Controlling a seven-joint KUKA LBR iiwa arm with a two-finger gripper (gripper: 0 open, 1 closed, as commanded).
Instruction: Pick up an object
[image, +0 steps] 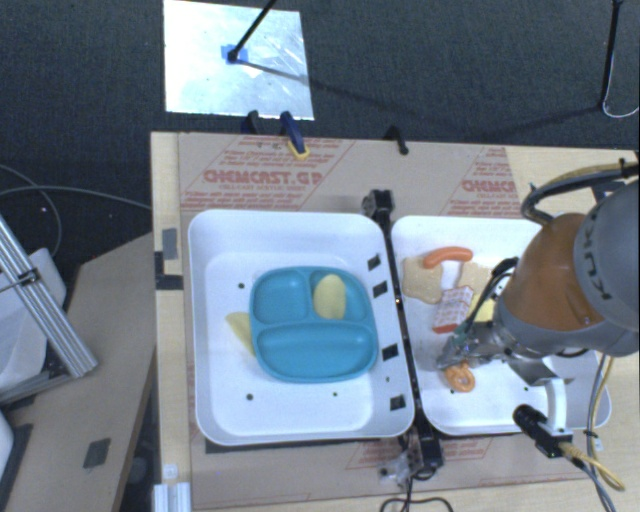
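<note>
In the right bin (500, 415), the pincer (462, 350) hangs just above an orange pretzel (459, 378), its grip impossible to tell.

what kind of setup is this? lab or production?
Probably a robotics lab test bench: two white bins on a cardboard-covered bench, toy food like the hot dog and blue divided plate, and aluminium framing beside it.

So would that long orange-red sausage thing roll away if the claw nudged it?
Probably. The orange-red sausage-shaped toy looks round and smooth, so a sideways nudge could roll it. It lies against the pale bread-like slice, which might stop it. It looks small, likely light.
</note>
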